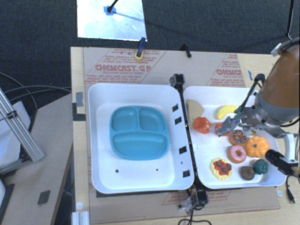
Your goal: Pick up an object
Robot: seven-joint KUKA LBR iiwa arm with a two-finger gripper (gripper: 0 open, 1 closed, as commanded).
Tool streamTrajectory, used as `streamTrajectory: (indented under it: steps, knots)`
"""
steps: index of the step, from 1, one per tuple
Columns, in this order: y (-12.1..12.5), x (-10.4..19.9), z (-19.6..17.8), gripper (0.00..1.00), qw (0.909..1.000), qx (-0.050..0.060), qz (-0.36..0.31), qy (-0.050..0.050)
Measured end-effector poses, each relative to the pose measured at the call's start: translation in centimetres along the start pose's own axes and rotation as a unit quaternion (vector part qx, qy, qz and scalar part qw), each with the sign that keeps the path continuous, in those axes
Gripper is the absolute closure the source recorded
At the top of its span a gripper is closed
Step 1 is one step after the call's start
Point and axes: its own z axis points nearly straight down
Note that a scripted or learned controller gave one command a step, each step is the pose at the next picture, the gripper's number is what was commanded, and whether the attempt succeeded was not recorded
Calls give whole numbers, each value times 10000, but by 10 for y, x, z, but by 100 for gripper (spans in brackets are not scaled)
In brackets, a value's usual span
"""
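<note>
Table [117,62]: carries two shallow white bins side by side.

Right bin [206,172]: holds toy food. The tool [228,125] sits low over the middle of this bin; whether it is released or clenched cannot be told, and nothing is seen held in it.

- Red pepper [202,124]: glossy red-orange, rounded, just left of the tool.
- Banana [227,110]: yellow, curved, just behind the tool.
- Bread slice [194,108]: tan, behind and left of the tool.
- Chocolate doughnut [238,137]: dark with sprinkles, right beside the tool.
- Pink doughnut [236,153]: in front of the tool.
- Pumpkin [257,146]: orange, ribbed.
- Pizza slice [221,168]: yellow with red spots, near the front wall.
- Brown doughnut [247,173].
- Teal lump [260,166]: kind unclear.

Left bin [101,97]: holds a blue divided plate [138,132], well left of the tool.
</note>
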Motion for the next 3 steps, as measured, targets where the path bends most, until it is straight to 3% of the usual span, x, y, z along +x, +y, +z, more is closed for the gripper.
streamTrajectory:
  steps: [1, 2, 3]
  knots:
    - [-22, -5, 146, 0, 10000, 1, 20, -6]
    - [-20, -5, 131, 100, 10000, -16, 11, -8]
    - [-19, 75, 37, 100, 10000, -45, -49, 16]
